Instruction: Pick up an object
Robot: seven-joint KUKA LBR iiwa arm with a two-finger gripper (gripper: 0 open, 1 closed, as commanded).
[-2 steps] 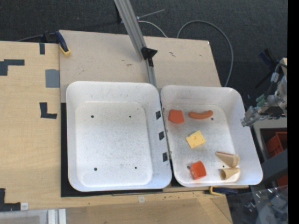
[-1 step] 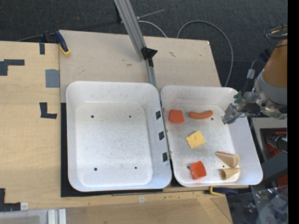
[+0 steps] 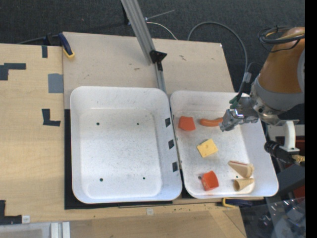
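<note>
Beside the claw (image 3: 228, 123) lies a curved orange, perhaps carrot-like piece (image 3: 211, 122).

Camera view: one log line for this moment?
gripper: over right bin, beside orange sausage | grasp: unconfirmed | yellow wedge: loose in bin

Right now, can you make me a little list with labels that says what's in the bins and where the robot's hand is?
right bin: holds six things
orange block: top left part
orange sausage shape: beside the gripper
yellow wedge: middle
red block: near the front
two tan cones: front right corner
left bin: speckled white floor
gripper: low over the right bin, by the sausage shape's right end
</note>
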